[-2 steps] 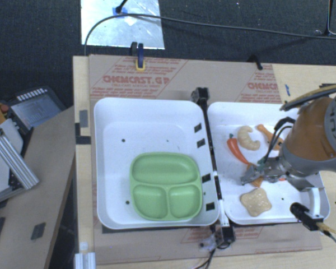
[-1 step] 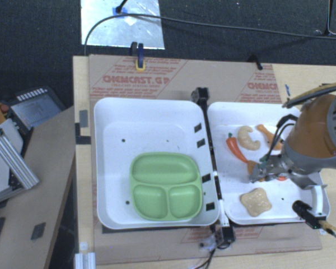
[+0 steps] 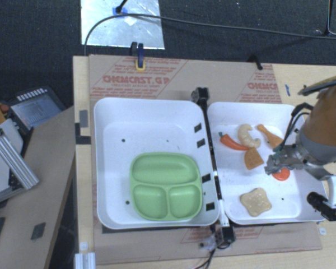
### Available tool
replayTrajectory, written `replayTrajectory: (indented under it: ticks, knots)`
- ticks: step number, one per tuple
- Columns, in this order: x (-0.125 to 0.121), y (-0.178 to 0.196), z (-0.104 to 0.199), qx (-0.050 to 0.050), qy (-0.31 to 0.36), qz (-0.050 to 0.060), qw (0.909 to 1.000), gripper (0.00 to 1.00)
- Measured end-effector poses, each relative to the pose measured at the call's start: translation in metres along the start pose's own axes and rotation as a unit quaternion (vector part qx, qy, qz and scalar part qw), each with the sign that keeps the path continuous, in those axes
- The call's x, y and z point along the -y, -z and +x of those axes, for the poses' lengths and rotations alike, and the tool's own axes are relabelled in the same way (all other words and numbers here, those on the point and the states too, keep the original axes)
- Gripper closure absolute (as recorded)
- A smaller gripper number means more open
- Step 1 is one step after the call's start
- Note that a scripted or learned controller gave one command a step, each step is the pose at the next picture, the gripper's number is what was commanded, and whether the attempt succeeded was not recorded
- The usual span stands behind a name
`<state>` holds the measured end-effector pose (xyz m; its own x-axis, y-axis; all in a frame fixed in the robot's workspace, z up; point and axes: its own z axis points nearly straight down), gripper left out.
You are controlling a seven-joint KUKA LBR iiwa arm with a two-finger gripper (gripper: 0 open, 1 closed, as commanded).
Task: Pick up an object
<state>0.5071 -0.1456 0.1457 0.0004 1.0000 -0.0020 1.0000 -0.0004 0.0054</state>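
In the right bin (image 3: 235, 114) lie several toy foods. A red chili pepper (image 3: 232, 142) rests near the bin's left wall. Beside it are a pale curled piece (image 3: 248, 135), an orange carrot-like piece (image 3: 269, 134) and an orange-brown wedge (image 3: 253, 159). A tan cracker-like piece (image 3: 255, 201) lies near the front. A red round piece (image 3: 281, 175) sits right under my gripper (image 3: 279, 165), partly hidden by it. The gripper is low over the bin, at that red piece.
The left bin (image 3: 112, 116) holds a green divided plate (image 3: 166, 185). A black divider with clips runs between the bins. The arm's grey body (image 3: 325, 133) covers the right bin's right side. Cardboard lies under both bins.
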Motion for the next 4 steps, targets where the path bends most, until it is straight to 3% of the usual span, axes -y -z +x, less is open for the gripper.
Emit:
replayTrajectory:
  ticks: [2, 3, 4]
  knots:
    - [-0.008, 0.077, 0.005, 0.0, 0.002, 0.0, 1.0, 1.0]
    - [-0.027, 0.078, 0.057, -0.002, 0.005, 0.0, 1.0, 1.0]
    - [-0.027, 0.073, 0.117, -0.002, 0.005, 0.002, 1.0, 1.0]
